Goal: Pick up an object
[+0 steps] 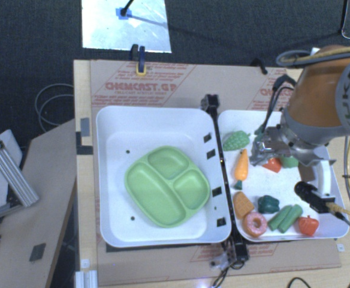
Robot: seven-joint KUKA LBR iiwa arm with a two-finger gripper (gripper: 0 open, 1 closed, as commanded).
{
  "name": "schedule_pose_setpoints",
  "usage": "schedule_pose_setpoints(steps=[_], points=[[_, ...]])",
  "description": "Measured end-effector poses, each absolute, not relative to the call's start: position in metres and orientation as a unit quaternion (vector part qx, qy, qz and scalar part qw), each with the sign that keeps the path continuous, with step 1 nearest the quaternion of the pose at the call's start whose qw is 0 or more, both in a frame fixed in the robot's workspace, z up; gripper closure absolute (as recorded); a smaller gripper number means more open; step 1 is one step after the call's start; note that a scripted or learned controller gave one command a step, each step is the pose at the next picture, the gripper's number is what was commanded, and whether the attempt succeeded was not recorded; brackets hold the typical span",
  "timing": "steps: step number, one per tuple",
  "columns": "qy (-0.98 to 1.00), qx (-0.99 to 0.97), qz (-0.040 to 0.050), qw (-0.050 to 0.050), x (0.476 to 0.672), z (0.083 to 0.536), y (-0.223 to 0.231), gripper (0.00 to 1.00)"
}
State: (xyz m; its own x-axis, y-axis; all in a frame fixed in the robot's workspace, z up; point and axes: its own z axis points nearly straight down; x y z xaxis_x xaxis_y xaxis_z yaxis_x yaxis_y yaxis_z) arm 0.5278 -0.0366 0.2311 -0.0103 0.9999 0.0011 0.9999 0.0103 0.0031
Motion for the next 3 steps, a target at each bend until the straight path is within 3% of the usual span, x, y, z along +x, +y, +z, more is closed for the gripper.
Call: schedule_pose_setpoints(steps=[3], points=[[0.707,0.707,-0.0003,0.0,0.524,0.214,-0.03,1.0]])
